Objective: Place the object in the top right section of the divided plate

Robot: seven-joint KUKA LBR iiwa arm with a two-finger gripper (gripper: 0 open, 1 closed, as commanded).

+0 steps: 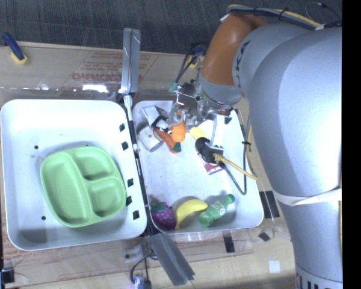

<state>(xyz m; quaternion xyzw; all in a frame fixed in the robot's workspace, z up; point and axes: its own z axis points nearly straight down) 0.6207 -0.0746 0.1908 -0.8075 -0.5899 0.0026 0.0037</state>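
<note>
A green divided plate (81,185) with three sections lies in the left bin (24,125). My gripper (178,118) is low over the far part of the right bin (246,212), directly above an orange carrot-like toy (170,138). The toy lies at a slant on the bin floor, and its upper end touches or sits just under the gripper tip. The wrist hides how the gripper meets it. A small white and black item (158,124) sits just left of the gripper.
Along the right bin's near wall lie purple grapes (163,215), a yellow banana (190,209) and a green bottle (216,209). A small purple piece (214,168) lies mid-bin. The big grey arm covers the bin's right side.
</note>
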